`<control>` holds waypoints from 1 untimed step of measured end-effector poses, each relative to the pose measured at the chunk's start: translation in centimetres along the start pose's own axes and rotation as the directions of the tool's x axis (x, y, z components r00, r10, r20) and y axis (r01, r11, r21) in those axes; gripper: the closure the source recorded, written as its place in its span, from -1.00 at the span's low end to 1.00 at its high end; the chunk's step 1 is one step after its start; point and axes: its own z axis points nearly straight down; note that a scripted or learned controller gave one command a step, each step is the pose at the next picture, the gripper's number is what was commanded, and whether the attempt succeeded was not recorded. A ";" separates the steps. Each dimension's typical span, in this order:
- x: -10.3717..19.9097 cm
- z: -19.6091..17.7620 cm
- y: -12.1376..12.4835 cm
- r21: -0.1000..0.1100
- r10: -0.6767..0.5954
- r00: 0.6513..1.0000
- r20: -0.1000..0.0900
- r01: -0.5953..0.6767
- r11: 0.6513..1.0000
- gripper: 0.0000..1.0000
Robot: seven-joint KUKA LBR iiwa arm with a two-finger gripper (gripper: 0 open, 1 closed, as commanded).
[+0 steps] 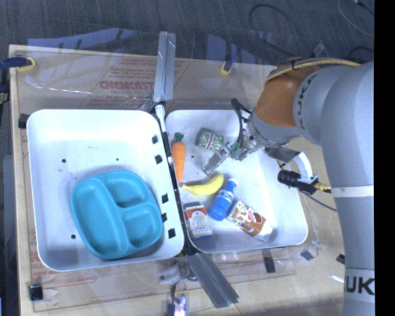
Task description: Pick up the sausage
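Sausage: can't identify it near banana (204, 186). Gripper (212, 163) sits just above banana, green can (209, 139) beyond; grip state can't tell.

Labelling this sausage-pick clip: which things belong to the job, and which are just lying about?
Job: grey arm's claw, low in the right white bin; the sausage itself is too unclear to pick out.

Lying about: orange carrot, green tin can, yellow banana, blue plastic bottle, red-and-white carton, brown-and-white packet, blue plastic compartment tray in the left white bin.
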 end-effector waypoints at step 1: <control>0.2 -0.1 5.2 -0.003 -0.099 0.995 0.002 0.099 0.995 -1.00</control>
